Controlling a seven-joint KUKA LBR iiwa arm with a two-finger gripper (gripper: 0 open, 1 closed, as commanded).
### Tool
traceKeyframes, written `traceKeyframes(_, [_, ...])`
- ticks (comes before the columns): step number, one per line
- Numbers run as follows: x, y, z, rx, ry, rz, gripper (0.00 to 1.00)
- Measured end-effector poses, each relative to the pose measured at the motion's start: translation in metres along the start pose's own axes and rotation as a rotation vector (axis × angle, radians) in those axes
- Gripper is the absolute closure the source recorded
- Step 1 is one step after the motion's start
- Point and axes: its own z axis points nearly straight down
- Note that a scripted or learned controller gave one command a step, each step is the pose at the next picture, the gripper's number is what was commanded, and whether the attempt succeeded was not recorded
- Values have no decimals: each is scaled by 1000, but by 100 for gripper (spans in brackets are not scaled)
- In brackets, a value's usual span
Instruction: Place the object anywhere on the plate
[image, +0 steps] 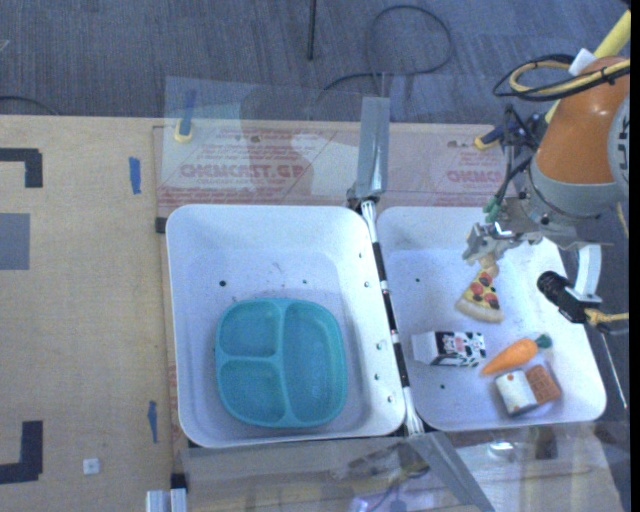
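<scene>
Reach step, nothing lifted: gripper (487, 240), grip state not discernible, hovers in the right bin (430, 395) just above the pizza slice (481, 295); next comes descent, grasp, then carry to the teal plate (282, 362) in the left bin (200, 250).

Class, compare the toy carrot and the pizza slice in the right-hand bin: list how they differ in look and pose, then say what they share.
Colour: the carrot is plain orange with a green tip; the pizza slice is yellowish with red and dark toppings.
Shape: the carrot is a long taper; the pizza slice is a flat wedge.
Pose: the carrot lies roughly across the right bin; the pizza slice runs up and down, just below the gripper.
Shared: both are toy foods in the right bin.
</scene>
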Motion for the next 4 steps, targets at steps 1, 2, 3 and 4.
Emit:
traceKeyframes(1, [65, -18, 11, 4, 1, 49, 100])
traceKeyframes(2, [108, -10, 10, 4, 1, -216, 100])
traceKeyframes(3, [171, -2, 10, 1, 1, -384, 100])
traceKeyframes(4, [234, -19, -8, 2, 2, -604, 100])
